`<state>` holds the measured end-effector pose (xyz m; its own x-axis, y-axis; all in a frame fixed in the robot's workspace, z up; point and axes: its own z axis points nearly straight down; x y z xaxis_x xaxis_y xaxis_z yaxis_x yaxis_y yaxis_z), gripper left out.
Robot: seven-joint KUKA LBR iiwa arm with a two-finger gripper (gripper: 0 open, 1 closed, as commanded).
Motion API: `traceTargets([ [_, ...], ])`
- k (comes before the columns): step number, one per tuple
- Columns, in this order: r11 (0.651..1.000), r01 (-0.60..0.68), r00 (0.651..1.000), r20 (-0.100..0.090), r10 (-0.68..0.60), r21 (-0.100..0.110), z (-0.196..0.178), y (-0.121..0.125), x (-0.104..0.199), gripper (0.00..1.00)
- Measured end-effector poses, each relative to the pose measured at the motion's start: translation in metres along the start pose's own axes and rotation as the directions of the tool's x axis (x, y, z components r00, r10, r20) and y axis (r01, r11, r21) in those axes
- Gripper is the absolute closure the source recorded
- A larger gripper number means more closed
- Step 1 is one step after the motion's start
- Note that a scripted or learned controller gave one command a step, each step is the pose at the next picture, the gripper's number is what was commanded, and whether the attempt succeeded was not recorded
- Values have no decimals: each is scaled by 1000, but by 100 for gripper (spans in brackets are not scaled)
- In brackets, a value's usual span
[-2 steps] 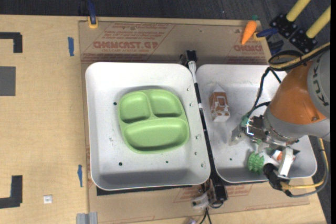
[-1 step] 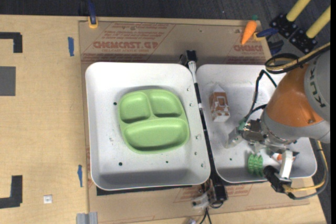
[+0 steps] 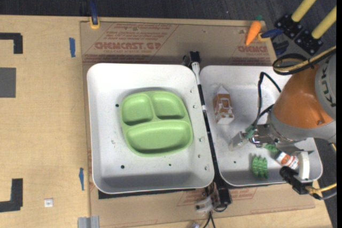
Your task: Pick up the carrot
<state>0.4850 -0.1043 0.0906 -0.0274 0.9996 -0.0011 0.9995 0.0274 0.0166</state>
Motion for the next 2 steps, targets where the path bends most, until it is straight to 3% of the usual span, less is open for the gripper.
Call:
traceTargets([
  [1,1000,0,1000,0,0,0,0,0,0,0],
  [2,951,311,951,4,-311,-5,0,1,-5,0],
])
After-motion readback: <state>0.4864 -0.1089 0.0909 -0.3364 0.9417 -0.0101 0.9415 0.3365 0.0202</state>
